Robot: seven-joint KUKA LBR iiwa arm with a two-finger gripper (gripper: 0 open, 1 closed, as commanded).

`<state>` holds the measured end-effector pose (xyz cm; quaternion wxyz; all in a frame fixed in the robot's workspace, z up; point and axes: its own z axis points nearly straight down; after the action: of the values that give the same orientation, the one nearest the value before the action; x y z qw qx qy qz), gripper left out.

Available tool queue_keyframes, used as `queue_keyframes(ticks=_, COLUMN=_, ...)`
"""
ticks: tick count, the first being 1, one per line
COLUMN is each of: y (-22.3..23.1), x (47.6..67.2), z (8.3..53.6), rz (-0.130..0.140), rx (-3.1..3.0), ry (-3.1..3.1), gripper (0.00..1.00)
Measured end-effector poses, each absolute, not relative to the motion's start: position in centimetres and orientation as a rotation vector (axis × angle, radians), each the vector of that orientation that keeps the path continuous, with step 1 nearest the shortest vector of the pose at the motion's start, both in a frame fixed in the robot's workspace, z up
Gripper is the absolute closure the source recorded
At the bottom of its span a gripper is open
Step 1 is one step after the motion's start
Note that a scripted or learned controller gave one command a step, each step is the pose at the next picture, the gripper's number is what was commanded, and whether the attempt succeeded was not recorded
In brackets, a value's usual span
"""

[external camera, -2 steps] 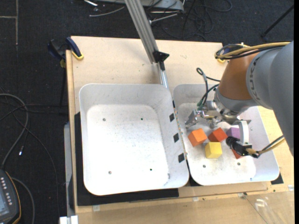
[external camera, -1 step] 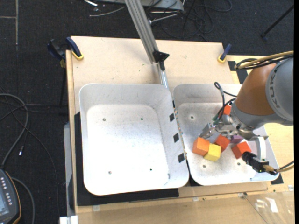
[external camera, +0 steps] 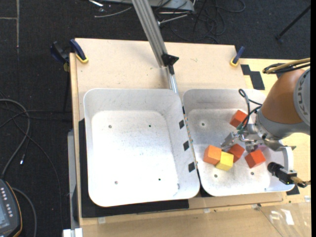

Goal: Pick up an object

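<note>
In the right bin [external camera: 207, 105] lie several small blocks. An orange block [external camera: 213, 155] touches a yellow block [external camera: 225, 161] at the front. A red-orange block [external camera: 237, 152] sits just right of them, another red one [external camera: 255, 158] further right, and one more orange-red block [external camera: 239, 118] toward the back. My gripper [external camera: 241, 138] reaches in from the right, low over the middle of the cluster, just above the red-orange block. Its metal fingers sit between the blocks and nothing shows held between them.
The left bin [external camera: 131, 147] sits beside the right one, sharing a middle wall. A slanted metal pole [external camera: 150, 26] rises at the back over the bench. Blue-yellow clamps [external camera: 79, 52] grip the bench corners. The arm's body [external camera: 284, 107] covers the right bin's right side.
</note>
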<state>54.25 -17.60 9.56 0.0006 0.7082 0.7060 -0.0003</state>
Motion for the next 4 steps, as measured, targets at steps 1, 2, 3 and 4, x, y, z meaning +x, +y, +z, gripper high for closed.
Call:
queue_keyframes(ticks=1, y=-17.4, x=54.4, z=10.6, rz=0.004, rx=2.22, ry=2.218, gripper=1.0)
queue_keyframes(ticks=2, y=-17.3, x=53.4, z=9.6, rz=0.002, rx=2.219, ry=2.218, gripper=1.0)
queue_keyframes(ticks=3, y=-17.3, x=53.3, z=9.6, rz=0.002, rx=2.22, ry=2.22, gripper=0.0)
queue_keyframes(ticks=4, y=-18.0, x=60.2, z=9.6, rz=0.007, rx=2.213, ry=2.225, gripper=0.0)
